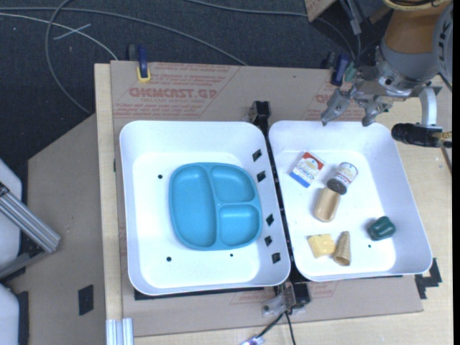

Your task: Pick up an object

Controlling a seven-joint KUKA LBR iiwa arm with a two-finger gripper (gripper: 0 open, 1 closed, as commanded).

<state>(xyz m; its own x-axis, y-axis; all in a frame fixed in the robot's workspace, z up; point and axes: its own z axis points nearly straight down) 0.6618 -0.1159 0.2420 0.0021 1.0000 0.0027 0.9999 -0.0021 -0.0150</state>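
My gripper (350,116) hangs above the far rim of the right bin (410,192), open, with nothing between its spread fingers. Below it in that bin lie a small red, white and blue box (306,169), a little jar with a dark lid (343,177), a tan cylinder (326,205), a dark green lump (382,228), a yellow wedge (321,245) and a brown cone (343,249). All of them rest on the bin floor, apart from the gripper.
The left bin (144,214) holds a blue divided plate (215,205). A row of black clips (263,192) runs along the seam between the bins. Cables (86,20) lie on the dark floor behind the bench. A black object (417,132) juts in at the right.
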